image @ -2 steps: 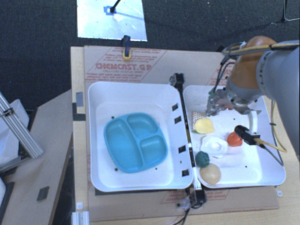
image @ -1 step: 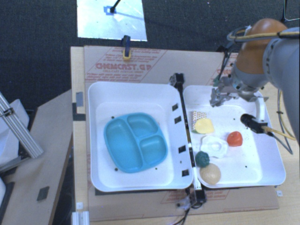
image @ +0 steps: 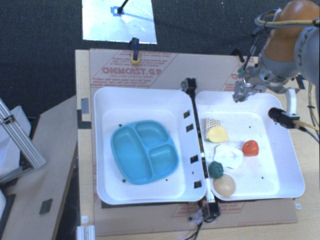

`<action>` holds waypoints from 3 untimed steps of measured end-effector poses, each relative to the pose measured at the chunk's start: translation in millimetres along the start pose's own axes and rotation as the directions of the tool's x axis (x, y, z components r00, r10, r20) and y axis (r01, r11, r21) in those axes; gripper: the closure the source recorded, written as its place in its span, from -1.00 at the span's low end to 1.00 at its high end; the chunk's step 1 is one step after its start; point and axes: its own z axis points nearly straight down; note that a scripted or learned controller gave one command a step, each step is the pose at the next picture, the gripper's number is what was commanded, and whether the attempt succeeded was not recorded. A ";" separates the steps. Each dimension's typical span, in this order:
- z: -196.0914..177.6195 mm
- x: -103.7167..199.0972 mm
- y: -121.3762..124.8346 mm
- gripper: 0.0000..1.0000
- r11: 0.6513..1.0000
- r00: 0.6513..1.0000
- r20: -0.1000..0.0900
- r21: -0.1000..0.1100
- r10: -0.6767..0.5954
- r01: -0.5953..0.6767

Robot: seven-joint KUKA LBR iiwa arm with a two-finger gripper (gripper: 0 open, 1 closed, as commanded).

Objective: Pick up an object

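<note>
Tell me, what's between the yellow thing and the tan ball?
In the camera view, between the yellow thing and the tan ball lie a white piece and a green ball.

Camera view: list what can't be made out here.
- Claw, above the far rim of the right bin: too small and blurred to tell whether it is open or shut.
- Arm: cut off by the right and top edges.
- Patterned item: partly covered by the yellow object; what it is stays unclear.
- White object: blends into the bin floor, so its outline is vague.
</note>
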 end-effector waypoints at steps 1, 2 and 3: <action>-40.8 -0.2 1.9 1.00 1.000 1.000 -0.001 0.002 0.000 0.000; -28.9 48.4 -18.8 1.00 1.000 1.000 -0.003 0.009 -0.003 0.003; -24.3 92.1 -58.8 1.00 1.000 1.000 -0.003 0.010 -0.002 0.003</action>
